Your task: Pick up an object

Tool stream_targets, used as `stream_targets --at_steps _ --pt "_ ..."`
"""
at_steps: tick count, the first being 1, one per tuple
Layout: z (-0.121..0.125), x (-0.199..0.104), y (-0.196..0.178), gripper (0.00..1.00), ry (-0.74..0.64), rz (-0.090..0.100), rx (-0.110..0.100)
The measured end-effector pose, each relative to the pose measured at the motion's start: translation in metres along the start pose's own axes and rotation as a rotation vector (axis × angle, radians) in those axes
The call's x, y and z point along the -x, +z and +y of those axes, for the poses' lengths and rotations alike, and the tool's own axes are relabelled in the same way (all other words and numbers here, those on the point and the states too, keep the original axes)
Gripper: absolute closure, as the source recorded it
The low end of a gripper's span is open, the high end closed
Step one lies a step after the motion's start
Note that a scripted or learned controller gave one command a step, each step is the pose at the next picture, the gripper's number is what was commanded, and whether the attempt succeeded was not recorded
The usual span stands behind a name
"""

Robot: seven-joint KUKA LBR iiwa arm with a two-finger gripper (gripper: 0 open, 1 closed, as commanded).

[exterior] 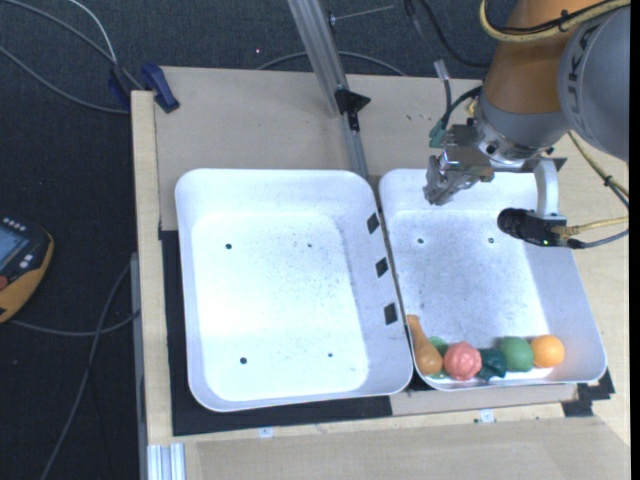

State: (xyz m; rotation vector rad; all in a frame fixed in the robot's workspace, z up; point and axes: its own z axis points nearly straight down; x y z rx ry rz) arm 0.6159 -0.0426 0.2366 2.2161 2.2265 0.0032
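Observation:
Several small toy foods lie along the near wall of the right bin [575, 303]: an orange carrot-like piece [424, 348], a pink ball [461, 360], a dark teal piece [492, 365], a green ball [516, 353] and an orange ball [547, 349]. My gripper [441, 191] hangs over the far left corner of the right bin, well away from the toys. Nothing shows between its fingertips, which look close together.
The left bin [200, 298] sits beside the right one, with black clips [381, 266] along the shared edge. A slanted metal pole [325, 58] rises behind the bins. Cables and a hand-held device [20, 258] lie off the bench at left.

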Motion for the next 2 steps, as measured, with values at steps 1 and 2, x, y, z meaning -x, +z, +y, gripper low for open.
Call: stream_targets --at_steps 1,2 --pt "0.015 -0.046 0.008 1.00 0.000 0.000 -0.002" --pt "0.016 -0.093 0.002 1.00 0.000 0.000 -0.001"
